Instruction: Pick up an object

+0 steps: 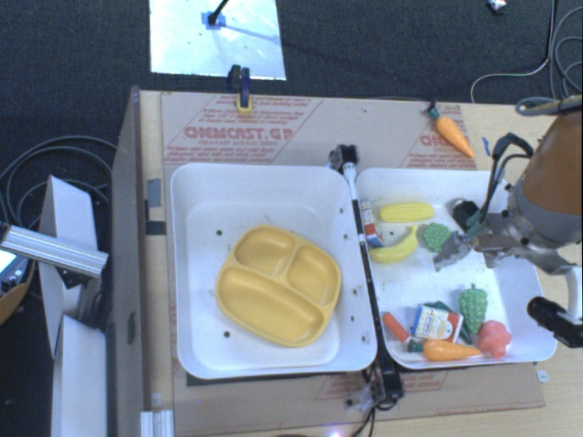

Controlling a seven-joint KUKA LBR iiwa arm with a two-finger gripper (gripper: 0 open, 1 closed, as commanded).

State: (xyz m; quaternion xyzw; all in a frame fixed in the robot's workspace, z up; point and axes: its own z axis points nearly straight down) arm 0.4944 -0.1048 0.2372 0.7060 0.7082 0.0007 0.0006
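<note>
- Camera view looks down at a slant on a tabletop (273, 121) covered with printed cardboard, bearing two shallow white bins side by side.
- Left bin (196, 244) holds a yellow divided tray (278, 285), lying flat near the middle of the bin.
- Right bin (510, 285) holds the small play-food pieces.
- Toward the far left of that bin lies a yellow corn cob (406, 212), and just near of it a banana (395, 249); a small green leafy piece (436, 236) sits just right of the banana.
- Along the near side lie a short orange-red stick (395, 326), a small printed carton (432, 320), a carrot (450, 350), a bunch of green grapes (473, 304) and a pink piece (495, 337), all close together.
- Another carrot (451, 131) lies outside the bins, on the cardboard at the far right.
- A black and yellow clamp (240, 87) grips the far edge of the cardboard.
- The arm (556, 185) reaches in from the right over the right bin.
- Its gripper (453, 251) sits just right of the green leafy piece and far of the grapes.
- The jaws look narrow, and nothing can be seen between them; whether they touch the leafy piece I cannot tell.
</note>
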